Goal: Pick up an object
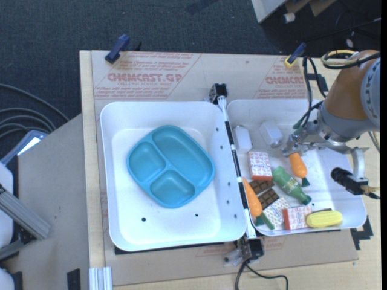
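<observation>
Right now I see my tool (294,147) low in the right bin (357,207), at the end of the grey arm (351,104) with its orange band, but I cannot tell how it is set or whether it has hold of anything. An orange carrot-shaped toy (297,165) lies just under it, so close that I cannot say whether they touch. Just beside that, toward the bin's middle, a green bottle (290,184) lies tilted, with a red-and-white carton (260,165) to its left and a brown chocolate bar (265,192) below. A second orange carrot (253,199) lies along the bin's left wall, and a yellow corn cob (324,219) rests near the front edge, well apart from the tool. The left bin (121,216) holds a blue divided plate (171,165). Both bins sit side by side on a brown board surface (151,71) printed with red lettering, and dark carpet (60,17) lies beyond it.
</observation>
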Controlling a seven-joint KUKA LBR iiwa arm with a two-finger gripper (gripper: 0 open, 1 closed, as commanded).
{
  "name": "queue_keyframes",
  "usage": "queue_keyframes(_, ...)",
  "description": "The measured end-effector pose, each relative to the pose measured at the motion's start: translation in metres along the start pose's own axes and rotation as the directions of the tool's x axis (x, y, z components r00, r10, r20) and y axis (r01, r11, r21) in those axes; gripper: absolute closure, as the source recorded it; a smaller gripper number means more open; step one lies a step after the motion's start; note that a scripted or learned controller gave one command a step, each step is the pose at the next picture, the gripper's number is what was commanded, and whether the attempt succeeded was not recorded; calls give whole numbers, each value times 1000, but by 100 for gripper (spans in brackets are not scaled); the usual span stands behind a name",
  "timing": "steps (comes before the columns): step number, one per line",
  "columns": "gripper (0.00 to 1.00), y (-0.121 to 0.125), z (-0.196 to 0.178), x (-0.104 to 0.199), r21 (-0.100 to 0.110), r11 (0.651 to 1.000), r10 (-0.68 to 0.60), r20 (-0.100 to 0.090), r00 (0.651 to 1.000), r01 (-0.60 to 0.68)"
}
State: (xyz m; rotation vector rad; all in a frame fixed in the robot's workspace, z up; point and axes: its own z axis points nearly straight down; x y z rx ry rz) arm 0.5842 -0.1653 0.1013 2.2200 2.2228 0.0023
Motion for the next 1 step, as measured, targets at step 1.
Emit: queue_keyframes(1, 100, -34, -83, 98, 1, 1000, 0, 0, 1000, 0)
